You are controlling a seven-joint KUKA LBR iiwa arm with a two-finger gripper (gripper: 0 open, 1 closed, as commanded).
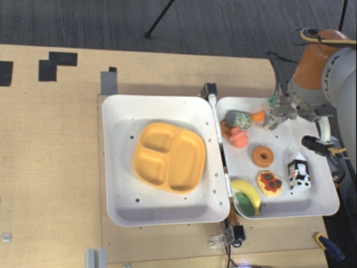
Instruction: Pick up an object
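My gripper [276,116] hangs low over the back of the right bin [323,205], just right of a small orange carrot [257,116]. I cannot make out anything held in it. Left of the carrot lies a green can-like toy [239,119], with a pink toy [239,139] and an orange-brown piece [225,129] below it. Further forward are a brown donut [263,156], a round red-topped pastry [270,183], a yellow banana [246,191] with a green piece [245,205] beside it, and a black-and-white milk carton [299,175].
The left bin [120,205] holds a yellow divided plate [169,156] at its middle. A metal divider rail [218,144] separates the two bins. The grey arm with its orange band [315,66] comes in over the right bin's back right corner.
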